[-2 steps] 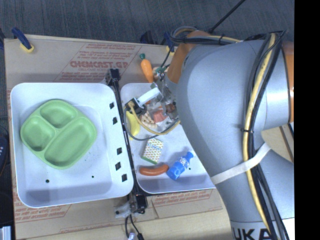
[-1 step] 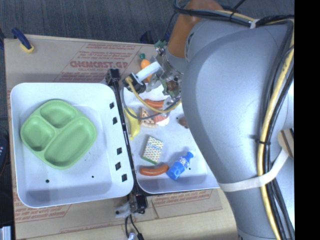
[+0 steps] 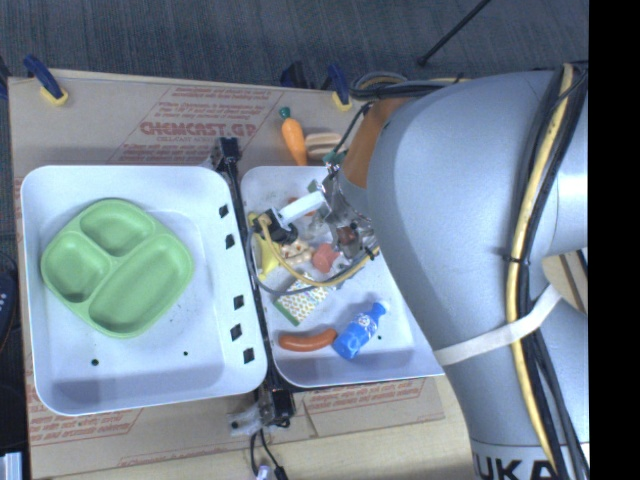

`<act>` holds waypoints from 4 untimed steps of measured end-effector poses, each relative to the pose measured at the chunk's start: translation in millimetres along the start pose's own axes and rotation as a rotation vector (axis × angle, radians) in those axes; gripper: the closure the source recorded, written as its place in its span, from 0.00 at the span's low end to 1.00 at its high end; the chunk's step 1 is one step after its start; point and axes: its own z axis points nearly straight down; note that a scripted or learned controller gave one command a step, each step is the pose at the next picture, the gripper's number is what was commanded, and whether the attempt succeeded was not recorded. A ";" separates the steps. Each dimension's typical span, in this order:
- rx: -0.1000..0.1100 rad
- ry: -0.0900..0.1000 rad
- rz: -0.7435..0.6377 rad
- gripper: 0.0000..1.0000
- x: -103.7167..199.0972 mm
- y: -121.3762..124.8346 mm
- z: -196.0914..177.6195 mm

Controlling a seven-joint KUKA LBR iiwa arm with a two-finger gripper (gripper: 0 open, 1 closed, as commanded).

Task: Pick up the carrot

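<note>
The carrot (image 3: 292,138), orange with a small green top, lies on the cardboard just behind the right bin's far rim, outside both bins. My gripper (image 3: 343,230) hangs low inside the right bin (image 3: 400,353), among a cluster of small items near its middle. It sits in front of the carrot and slightly to its right, well apart from it. The big grey arm covers the bin's right side and much of the gripper.
The right bin holds a sausage (image 3: 307,341), a blue bottle (image 3: 358,331), a red piece (image 3: 324,258), a yellow item (image 3: 268,255) and a patterned wedge (image 3: 300,304). A tan bun-like item (image 3: 322,147) lies beside the carrot. A green divided plate (image 3: 115,264) sits in the left bin (image 3: 60,388).
</note>
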 end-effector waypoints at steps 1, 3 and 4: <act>0.006 -0.005 -0.003 1.00 -0.4 -1.4 -8.9; 0.010 -0.007 -0.007 1.00 -0.4 -2.1 -18.8; 0.010 -0.008 -0.008 0.00 -0.5 -2.2 -18.4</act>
